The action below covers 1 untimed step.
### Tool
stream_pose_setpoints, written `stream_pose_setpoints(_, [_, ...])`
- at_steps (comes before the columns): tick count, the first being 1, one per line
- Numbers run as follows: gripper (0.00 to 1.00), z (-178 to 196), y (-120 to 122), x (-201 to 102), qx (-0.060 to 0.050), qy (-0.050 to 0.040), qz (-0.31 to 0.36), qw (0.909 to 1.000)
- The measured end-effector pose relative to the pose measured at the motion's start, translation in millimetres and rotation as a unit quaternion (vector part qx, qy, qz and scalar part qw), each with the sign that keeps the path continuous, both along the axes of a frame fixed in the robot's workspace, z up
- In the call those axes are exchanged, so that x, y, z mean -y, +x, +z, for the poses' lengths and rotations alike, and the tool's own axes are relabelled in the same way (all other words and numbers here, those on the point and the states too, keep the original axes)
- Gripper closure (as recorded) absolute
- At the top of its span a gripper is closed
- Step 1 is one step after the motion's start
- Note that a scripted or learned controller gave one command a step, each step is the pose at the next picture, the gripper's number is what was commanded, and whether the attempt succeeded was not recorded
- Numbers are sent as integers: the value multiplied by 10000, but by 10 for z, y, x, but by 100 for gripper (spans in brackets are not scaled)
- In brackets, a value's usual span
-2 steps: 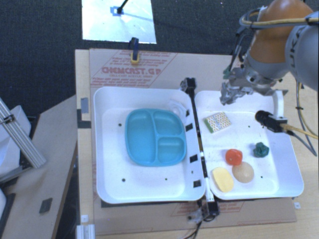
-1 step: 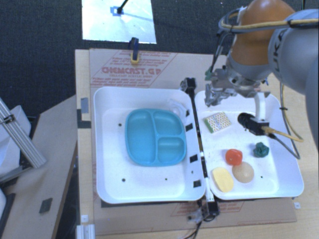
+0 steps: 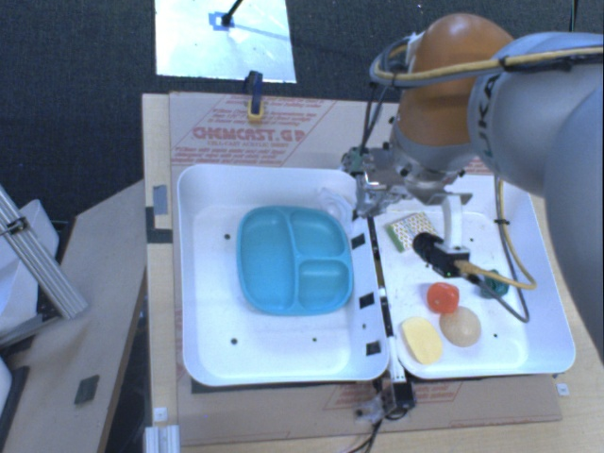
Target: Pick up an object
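Left bin (image 3: 203, 281): one blue divided plate (image 3: 293, 260) lying flat at its middle. Right bin (image 3: 543, 347): red ball (image 3: 443, 297), tan round piece (image 3: 461, 327) and yellow piece (image 3: 422, 340) grouped near the front edge, with a green-patterned card (image 3: 409, 226) toward the back beside the wall between the bins. Pincer (image 3: 366, 194): low over that wall near the back edge, width cannot be told, nothing seen held; pick-up judged not yet done, with choice of item, grasp and lift all remaining.
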State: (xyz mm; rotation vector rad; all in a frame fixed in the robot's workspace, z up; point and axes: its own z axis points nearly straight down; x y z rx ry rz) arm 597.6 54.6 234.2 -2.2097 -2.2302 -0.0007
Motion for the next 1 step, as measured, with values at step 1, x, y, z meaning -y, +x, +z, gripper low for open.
stream_pose_setpoints(1, [100, -25, -223, -519, -2, 2, 6, 10000])
